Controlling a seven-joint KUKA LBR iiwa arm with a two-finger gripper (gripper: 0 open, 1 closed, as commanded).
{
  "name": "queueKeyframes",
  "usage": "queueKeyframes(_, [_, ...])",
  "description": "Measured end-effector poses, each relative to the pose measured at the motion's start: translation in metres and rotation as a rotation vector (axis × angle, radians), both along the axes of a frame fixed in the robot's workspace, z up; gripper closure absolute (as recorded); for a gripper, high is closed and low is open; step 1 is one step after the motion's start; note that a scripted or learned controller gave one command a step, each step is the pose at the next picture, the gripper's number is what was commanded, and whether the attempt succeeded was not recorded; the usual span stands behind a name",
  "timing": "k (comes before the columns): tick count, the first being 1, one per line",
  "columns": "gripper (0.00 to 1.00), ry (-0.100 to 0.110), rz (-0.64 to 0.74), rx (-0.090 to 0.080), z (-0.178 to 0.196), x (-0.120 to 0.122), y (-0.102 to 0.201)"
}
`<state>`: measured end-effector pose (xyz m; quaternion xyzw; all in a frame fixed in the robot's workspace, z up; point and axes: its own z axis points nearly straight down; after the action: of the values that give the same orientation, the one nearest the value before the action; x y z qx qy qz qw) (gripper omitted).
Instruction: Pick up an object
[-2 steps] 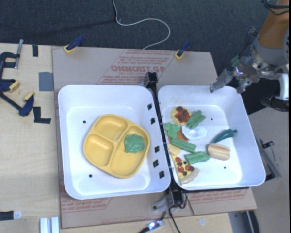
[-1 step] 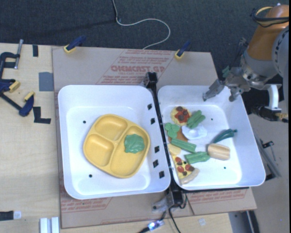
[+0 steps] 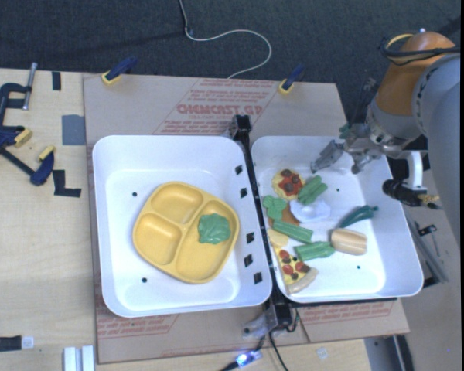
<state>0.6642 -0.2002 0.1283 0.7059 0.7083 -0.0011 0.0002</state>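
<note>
tool (image 3: pixel 342 155): over the far edge of the right bin (image 3: pixel 398 283), above its back wall; two dark fingers look spread, one slanting out toward the food pile, nothing between them
targets: toy food heaped in the right bin's left half, so any pick has to happen there
pizza slice far (image 3: pixel 288 182): near the bin's back, touching a green pod (image 3: pixel 312 189) (closest piece to the tool, just down-left of it)
pale disc (image 3: pixel 312 209): middle of the heap, partly under the greens
green veg cluster (image 3: pixel 282 215): against the divider side, pieces overlapping, hard to split into single items
bread roll (image 3: pixel 349 242): lies apart on the right of the heap with a dark green pepper (image 3: pixel 358 216) just above it; looks like the cleanest grab, judged by free space round it
pizza slice near (image 3: pixel 295 270): front-left corner, tilted against the wall
left bin (image 3: pixel 116 207): holds a yellow divided tray (image 3: pixel 166 238) with a green leafy piece (image 3: pixel 214 228) in its right compartment (probably the drop side, a guess)
arm pose: grey arm enters from the right, orange band (image 3: pixel 412 52) high at the far right, wrist bent down and left so the tool angles toward the heap
stage: approach, nothing lifted yet
next need: lower and shift toward the viewer onto one piece
risk: crowded greens could give a double or a slip
tabletop (image 3: pixel 62 269): wood, cardboard sheet under the bins, blue clamps (image 3: pixel 15 141) at left
</note>
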Motion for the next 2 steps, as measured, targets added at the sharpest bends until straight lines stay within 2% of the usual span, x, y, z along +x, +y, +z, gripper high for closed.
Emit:
queueKeyframes(1, [0.00, 0.000, 0.001, 0.000, -0.044, 0.000, 0.002])
queueKeyframes(2, [1.00, -0.001, 0.001, -0.001, -0.034, 0.001, 0.002])
